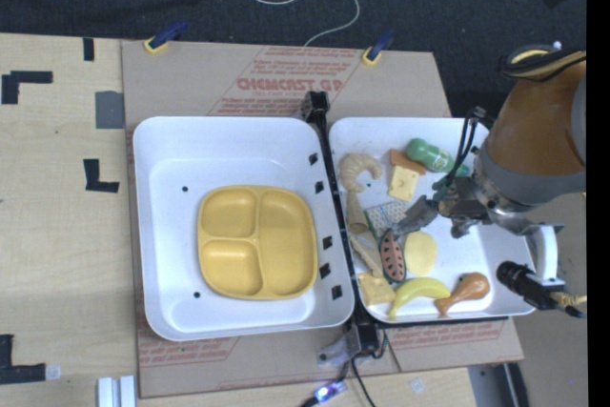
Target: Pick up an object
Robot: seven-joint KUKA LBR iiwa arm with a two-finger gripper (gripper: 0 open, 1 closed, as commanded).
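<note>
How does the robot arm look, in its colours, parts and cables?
The arm is bulky and rounded, with an orange band above a grey wrist section. A dark cable runs down beside it. Its tool is dark grey metal, with a black cylindrical part lower down.

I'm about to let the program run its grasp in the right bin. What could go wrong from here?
1. The toys are crowded: the banana, the drumstick and the pale yellow round piece lie close together, so a descent may nudge neighbours or catch two at once.
2. The gripper hangs near the cheese wedge and the green piece; a slightly off approach could push one away rather than lift it.
</note>
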